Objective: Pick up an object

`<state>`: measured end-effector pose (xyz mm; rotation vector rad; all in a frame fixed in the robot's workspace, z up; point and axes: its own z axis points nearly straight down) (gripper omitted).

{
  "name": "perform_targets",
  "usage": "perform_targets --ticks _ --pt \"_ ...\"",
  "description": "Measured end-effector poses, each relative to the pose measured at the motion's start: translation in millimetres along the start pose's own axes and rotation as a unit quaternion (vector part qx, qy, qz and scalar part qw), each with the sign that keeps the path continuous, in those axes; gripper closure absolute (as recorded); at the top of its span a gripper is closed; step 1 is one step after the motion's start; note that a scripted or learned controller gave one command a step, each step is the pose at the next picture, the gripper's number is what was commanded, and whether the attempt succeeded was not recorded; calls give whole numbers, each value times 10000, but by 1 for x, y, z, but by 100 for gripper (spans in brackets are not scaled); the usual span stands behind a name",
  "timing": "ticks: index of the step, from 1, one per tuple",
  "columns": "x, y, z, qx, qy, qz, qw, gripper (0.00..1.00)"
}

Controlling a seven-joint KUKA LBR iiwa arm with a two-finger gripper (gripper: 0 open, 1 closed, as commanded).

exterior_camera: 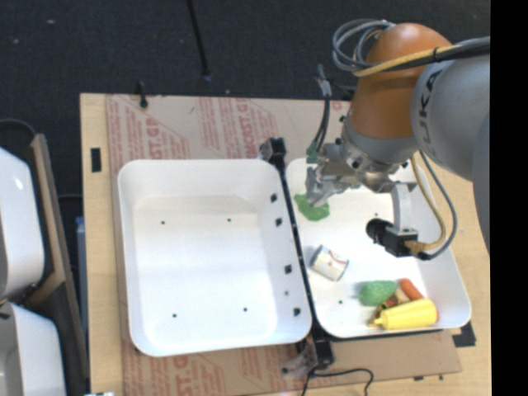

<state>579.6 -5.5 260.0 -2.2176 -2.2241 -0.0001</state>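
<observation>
Hovering low over far-left corner of right white bin (445, 262), claw (318, 190) sits right above flat green soft piece (313, 209), prob. chosen target; can't tell whether it grips. Other items lie nearer: small white cup (329, 264), green lump (377, 291), orange carrot-like piece (410, 289), yellow plastic bottle (407, 314). Left white bin (132, 196) w/o load.

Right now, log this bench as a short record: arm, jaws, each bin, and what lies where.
arm: grey KUKA arm, reaching in from the right over the right bin
gripper: gripper low, right at the green object; hold not confirmed
left bin: left bin, white, shallow
right bin: right bin, white
right bin, middle: small white cup on its side
right bin, front: green lump, orange piece, yellow bottle, close together
</observation>
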Motion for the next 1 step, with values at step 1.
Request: perform_targets --ticks 1 --pt "56 -4 -2 -6 3 -7 10000 100"
